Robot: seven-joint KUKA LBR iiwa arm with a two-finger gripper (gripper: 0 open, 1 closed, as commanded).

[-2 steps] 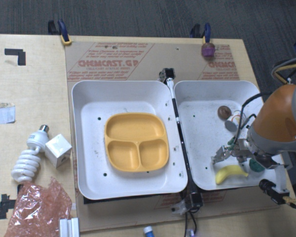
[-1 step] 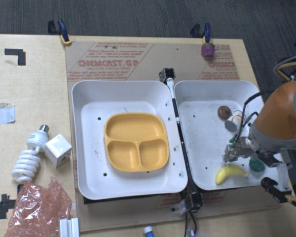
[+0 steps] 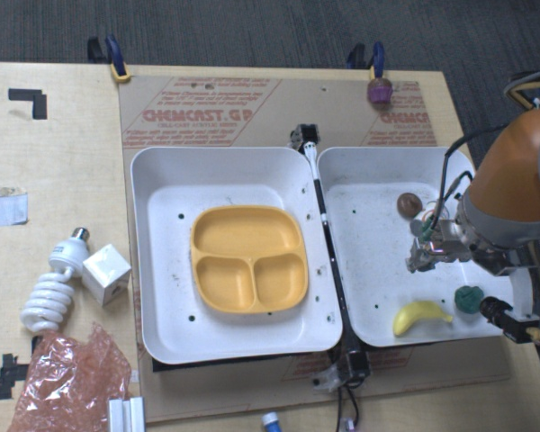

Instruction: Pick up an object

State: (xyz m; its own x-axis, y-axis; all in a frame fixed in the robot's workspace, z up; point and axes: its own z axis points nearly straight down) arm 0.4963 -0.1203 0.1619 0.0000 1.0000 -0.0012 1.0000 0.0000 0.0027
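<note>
From the camera above, the grey arm with the orange band reaches into the right white bin (image 3: pixel 369 174). Its end effector (image 3: pixel 425 248) hangs low over the bin floor, and I cannot tell how it is set. A small brown round ball (image 3: pixel 409 205) lies just beside it. A yellow toy banana (image 3: pixel 420 317) and a small green lumpy toy (image 3: pixel 469 299) lie nearer the front. The left white bin (image 3: pixel 162 178) holds a yellow plastic plate with three parts (image 3: pixel 249 259).

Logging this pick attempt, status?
Tool low over right bin, nothing seen in it. Banana, green object, brown ball lie loose nearby. Nothing blocking.
</note>
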